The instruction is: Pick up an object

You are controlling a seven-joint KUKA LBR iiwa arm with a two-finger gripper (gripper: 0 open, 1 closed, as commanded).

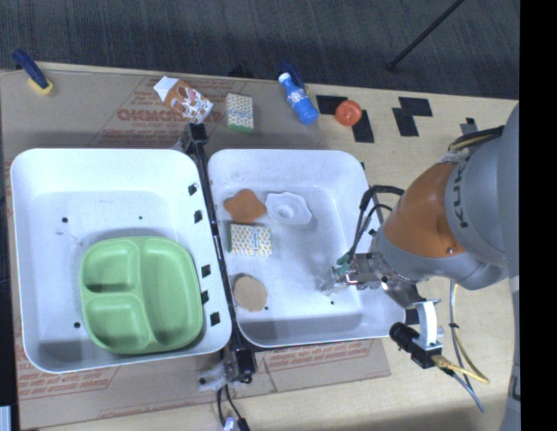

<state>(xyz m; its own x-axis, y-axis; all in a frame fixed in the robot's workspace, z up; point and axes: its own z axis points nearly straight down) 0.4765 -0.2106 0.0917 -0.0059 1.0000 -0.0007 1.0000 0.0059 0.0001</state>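
Patterned packet [250,239] lies flat, long axis across right bin [296,326].

Beyond the jaws sit a pale green divided tray [139,293], a green-and-white patterned packet [250,239], a brown round piece [250,293] and an orange-brown lump [245,206]; both bins [45,173] are white.

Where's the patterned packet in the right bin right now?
In the camera view, the patterned packet lies at the right bin's left side, between the brown piece above and the tan disc below.
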